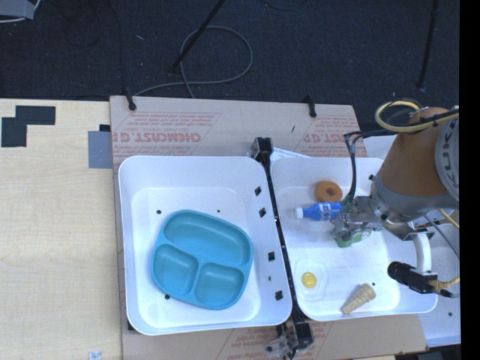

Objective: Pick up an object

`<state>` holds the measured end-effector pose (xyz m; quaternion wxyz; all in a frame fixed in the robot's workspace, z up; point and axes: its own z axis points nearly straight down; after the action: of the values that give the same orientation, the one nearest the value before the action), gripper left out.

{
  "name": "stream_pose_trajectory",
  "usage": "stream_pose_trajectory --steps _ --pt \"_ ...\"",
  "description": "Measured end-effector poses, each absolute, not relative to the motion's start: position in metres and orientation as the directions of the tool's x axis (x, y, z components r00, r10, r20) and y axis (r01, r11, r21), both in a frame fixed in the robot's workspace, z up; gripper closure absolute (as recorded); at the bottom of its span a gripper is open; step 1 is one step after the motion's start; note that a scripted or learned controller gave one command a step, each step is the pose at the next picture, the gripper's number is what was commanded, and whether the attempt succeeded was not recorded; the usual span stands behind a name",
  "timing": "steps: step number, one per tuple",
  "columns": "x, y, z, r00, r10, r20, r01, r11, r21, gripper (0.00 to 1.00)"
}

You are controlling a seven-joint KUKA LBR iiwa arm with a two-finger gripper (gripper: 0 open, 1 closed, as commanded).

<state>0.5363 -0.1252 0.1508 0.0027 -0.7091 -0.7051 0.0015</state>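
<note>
Reaching in from the right of the frame, gripper (pixel 349 229) is hovering low in right bin (pixel 300 177), touching blue tube (pixel 318 211); jaw state unclear. Donut (pixel 328 191), fried egg (pixel 309 279), cone (pixel 358 298) nearby. Blue divided plate (pixel 201 258) sitting in left bin (pixel 139 201).

Pale wooden desk (pixel 52 231), bearing a printed cardboard sheet (pixel 225 130) with two white bins (pixel 191 172) side by side on top.
</note>
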Motion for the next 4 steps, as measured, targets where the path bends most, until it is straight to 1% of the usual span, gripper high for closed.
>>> stream_pose_trajectory --steps 1,2,3,4 --pt "0.541 -0.117 0.207 -0.001 1.0 0.0 1.0 0.001 0.002 1.0" --pt "0.535 -0.121 0.253 0.0 1.0 0.0 1.0 0.0 0.002 1.0" --pt "0.535 -0.122 0.29 -0.001 1.0 0.0 1.0 0.001 0.001 1.0" --pt "0.524 -0.073 0.288 -0.003 1.0 0.002 1.0 0.003 -0.004 1.0"
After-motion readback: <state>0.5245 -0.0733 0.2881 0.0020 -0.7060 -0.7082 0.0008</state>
